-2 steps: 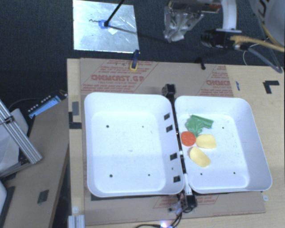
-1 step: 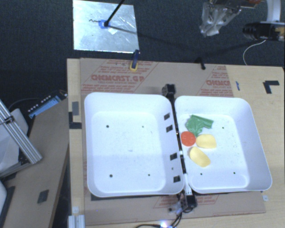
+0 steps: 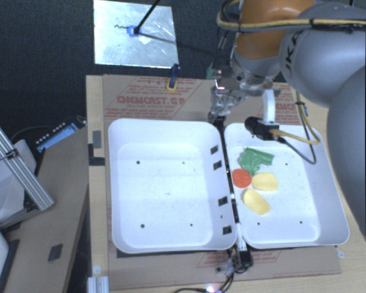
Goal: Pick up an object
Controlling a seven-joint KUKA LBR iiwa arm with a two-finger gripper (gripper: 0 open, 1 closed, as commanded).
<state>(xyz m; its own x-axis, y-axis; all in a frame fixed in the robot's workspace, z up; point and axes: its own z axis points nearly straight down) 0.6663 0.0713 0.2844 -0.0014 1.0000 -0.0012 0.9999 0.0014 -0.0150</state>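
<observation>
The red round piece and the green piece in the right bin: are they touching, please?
Touching: in the camera view, the red round piece meets the green piece's lower edge with no white showing between.

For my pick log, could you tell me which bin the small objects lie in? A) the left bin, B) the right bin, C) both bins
B: the green piece, the red-orange disc and the two yellow pieces all lie clustered in the right bin.

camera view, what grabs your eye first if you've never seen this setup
The big grey arm with its orange band looms over the top right, its pincer hanging above the bins' far edge. Next, a bright cluster in the right bin: green piece, red-orange disc, two yellow lumps.
</observation>
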